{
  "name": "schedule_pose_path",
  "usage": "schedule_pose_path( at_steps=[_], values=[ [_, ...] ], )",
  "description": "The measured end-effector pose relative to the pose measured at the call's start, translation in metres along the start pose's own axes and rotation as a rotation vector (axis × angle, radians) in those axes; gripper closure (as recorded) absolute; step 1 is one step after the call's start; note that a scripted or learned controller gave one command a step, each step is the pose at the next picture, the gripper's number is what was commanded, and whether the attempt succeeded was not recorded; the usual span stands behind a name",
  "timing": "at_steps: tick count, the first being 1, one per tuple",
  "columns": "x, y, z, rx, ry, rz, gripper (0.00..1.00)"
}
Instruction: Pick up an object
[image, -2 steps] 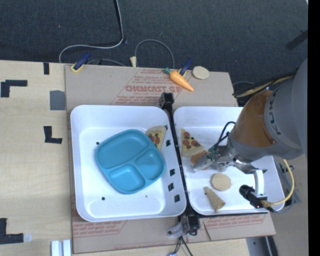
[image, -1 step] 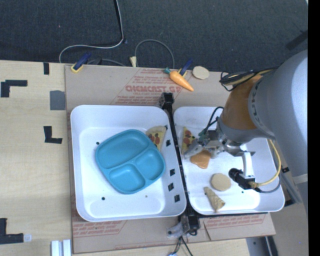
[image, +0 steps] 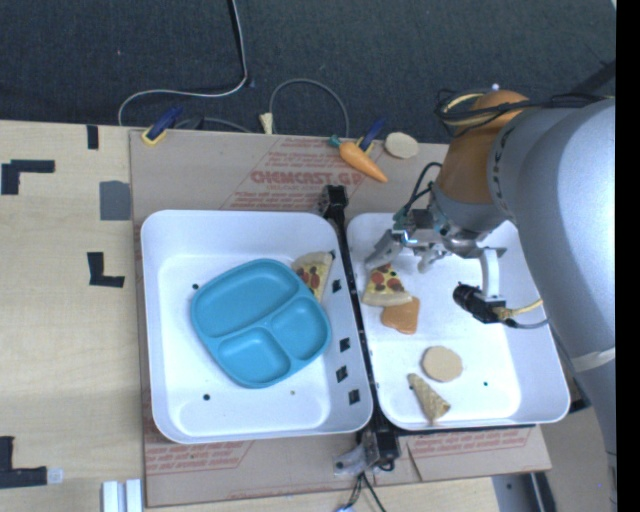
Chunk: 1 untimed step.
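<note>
Nearest the camera, in the right bin (image: 540, 400), a small cone-shaped wedge (image: 430, 397) with a waffle look lay by the front wall, and just behind it a flat tan round piece (image: 442, 363) like a cookie. Both were thin and low, so fingers could have skated over them. Further back sat an orange chunk (image: 401, 317) touching a pizza slice (image: 385, 286), a flat toy wedge with dotted toppings. The gripper (image: 405, 248) hung just above and behind that slice, its fingers looking spread with nothing between them, though their tips were hard to make out. Judging from this, a descent could have caught the slice's edge and the orange chunk together, or pushed the slice against the centre divider without lifting it.

In the left bin (image: 160, 300) a smooth blue sectioned plate (image: 260, 321) lay flat, a second pizza slice (image: 314, 271) at its far rim. Beyond the bins, on the tabletop (image: 60, 300), rested a toy carrot (image: 360, 160) and a pale round piece (image: 402, 146).
</note>
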<state>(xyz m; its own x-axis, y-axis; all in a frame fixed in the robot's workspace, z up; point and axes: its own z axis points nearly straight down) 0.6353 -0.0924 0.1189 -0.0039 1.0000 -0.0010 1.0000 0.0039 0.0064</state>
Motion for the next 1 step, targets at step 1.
schedule_pose_path(
  at_steps=[1],
  values=[
    [-0.0179, -0.0654, 0.0325, 0.002, 0.000, 0.005, 0.00]
  ],
)
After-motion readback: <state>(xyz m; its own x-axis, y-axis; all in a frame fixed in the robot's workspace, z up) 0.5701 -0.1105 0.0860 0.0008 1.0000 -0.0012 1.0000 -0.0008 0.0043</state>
